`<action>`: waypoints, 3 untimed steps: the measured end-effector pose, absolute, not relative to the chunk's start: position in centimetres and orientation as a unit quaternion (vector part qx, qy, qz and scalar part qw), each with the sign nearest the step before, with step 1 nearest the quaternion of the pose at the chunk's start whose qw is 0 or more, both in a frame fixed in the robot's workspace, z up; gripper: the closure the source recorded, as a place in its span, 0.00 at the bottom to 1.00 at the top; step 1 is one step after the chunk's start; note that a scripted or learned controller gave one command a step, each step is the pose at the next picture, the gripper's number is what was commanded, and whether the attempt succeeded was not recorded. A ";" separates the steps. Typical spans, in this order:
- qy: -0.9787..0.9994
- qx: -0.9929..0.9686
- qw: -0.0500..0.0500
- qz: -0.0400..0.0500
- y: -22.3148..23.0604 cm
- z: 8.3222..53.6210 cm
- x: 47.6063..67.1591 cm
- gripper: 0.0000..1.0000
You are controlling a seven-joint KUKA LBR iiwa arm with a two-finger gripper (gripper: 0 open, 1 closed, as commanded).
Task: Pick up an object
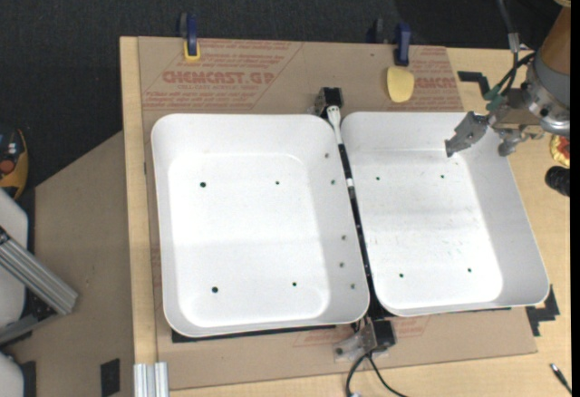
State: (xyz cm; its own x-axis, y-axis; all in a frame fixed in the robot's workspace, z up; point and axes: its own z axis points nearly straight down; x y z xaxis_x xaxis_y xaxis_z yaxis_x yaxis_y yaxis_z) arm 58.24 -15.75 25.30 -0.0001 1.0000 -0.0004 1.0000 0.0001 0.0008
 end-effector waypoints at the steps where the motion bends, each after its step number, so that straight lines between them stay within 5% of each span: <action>1: 0.707 0.707 0.002 0.001 -15.8 26.4 58.3 1.00; 2: 0.712 0.702 0.003 0.004 -4.3 33.7 57.5 1.00; 3: 0.708 0.706 -0.001 0.000 -3.5 34.2 54.1 1.00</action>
